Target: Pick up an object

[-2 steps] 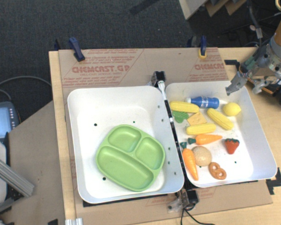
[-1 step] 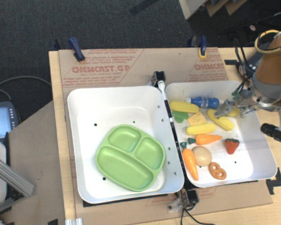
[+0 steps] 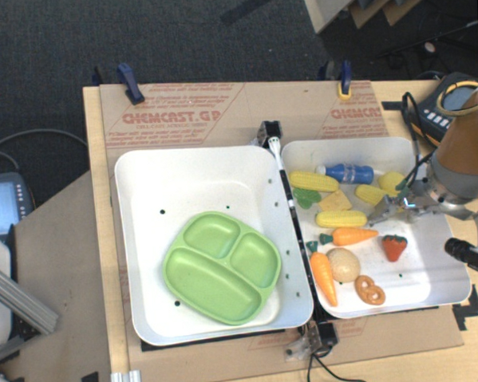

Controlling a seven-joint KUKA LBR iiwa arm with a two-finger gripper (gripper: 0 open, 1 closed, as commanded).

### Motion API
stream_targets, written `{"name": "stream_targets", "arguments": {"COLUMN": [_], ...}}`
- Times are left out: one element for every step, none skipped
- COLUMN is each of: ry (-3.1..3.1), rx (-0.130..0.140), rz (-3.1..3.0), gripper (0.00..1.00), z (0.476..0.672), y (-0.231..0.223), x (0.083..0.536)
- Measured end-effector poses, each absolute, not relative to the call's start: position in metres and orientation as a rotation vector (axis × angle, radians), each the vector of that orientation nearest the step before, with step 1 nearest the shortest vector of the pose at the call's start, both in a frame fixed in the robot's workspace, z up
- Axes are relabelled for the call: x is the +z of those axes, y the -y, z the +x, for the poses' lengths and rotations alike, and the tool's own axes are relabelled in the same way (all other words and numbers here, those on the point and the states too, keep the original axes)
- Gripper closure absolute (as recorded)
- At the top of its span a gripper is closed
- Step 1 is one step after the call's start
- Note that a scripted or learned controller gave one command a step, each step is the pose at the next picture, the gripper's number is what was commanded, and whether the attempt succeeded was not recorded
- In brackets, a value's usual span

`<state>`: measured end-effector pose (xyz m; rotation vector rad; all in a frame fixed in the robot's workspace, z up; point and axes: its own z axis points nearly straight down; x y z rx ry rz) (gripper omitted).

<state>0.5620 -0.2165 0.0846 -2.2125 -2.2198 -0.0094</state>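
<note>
Pretzel [image 3: 370, 290] and the bigger carrot [image 3: 323, 277] sit at the near edge of the right bin [image 3: 436, 296], pretzel at about 5 o'clock from the bin's centre, carrot at 7. Beige ball [image 3: 343, 264] touches that carrot's upper end. Second carrot [image 3: 353, 236] lies crosswise just above the ball, strawberry [image 3: 394, 247] at 3 o'clock from it. Further back: two corn cobs [image 3: 313, 181] [image 3: 341, 218], a blue bottle [image 3: 348, 173] at 12, a green piece [image 3: 305, 197] at 10, yellow bits [image 3: 370, 194] near the gripper. Left bin [image 3: 137, 231] holds a green divided plate [image 3: 221, 267], tilted, at its 5 o'clock. Arm [image 3: 461, 162] comes in at 3 o'clock; gripper [image 3: 392, 208] is low over the right bin beside the yellow bits. Can't tell how far open it is or whether it has anything.
</note>
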Motion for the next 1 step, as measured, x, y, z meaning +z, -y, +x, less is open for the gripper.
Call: {"name": "stream_targets", "arguments": {"ry": [2.229], "rx": [-0.002], "rz": [-2.216], "gripper": [0.0], "z": [0.6368], "y": [0.179], "x": [0.0851]}}
